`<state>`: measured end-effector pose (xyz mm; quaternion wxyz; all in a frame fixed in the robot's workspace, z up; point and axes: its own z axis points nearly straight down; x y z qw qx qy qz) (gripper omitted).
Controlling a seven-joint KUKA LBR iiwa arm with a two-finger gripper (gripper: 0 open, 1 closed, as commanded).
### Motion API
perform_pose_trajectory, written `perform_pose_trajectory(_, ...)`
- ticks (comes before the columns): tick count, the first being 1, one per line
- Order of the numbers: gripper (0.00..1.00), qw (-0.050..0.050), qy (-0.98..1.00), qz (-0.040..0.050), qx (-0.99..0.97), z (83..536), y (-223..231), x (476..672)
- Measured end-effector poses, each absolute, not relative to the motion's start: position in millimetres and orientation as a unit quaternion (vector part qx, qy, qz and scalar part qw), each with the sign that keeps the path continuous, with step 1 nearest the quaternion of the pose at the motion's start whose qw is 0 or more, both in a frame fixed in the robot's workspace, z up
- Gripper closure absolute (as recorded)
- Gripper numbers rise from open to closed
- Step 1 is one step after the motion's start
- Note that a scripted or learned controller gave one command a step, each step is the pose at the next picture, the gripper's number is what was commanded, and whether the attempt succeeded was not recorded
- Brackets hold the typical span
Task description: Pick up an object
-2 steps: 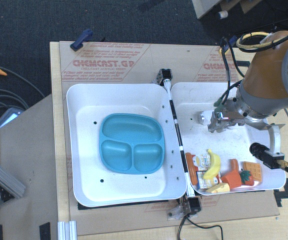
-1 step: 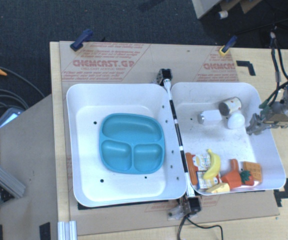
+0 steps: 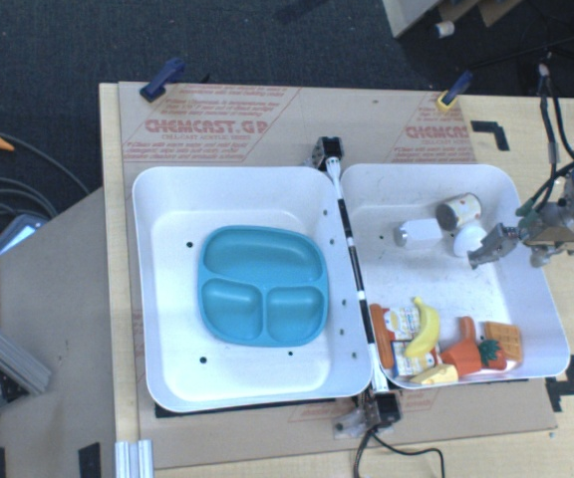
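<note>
Bench with two white bins: left bin (image 3: 157, 267) holds a blue plate (image 3: 263, 285); right bin (image 3: 536, 297) holds a banana (image 3: 424, 330) at six o'clock, unlifted; gripper (image 3: 486, 250) at three o'clock, grip state unclear, pick pending.

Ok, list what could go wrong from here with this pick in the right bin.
1. The two-finger gripper sits beside the small white and grey cylinder and pale objects near the right white bin's far side; closing may nudge them away rather than grasp one.
2. The yellow plastic banana, orange block and packets are heaped in the near corner, so a grasp there could catch two items or slip.
</note>
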<state>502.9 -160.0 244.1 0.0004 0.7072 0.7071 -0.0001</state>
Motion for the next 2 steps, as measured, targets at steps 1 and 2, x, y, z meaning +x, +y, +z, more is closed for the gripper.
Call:
perform_pose_trajectory(1,0.00,-0.002,0.707,-0.0007,0.707,98,-213,549.5)
perform_pose_trajectory(2,0.00,-0.001,0.708,0.0000,0.707,85,-107,523.2)
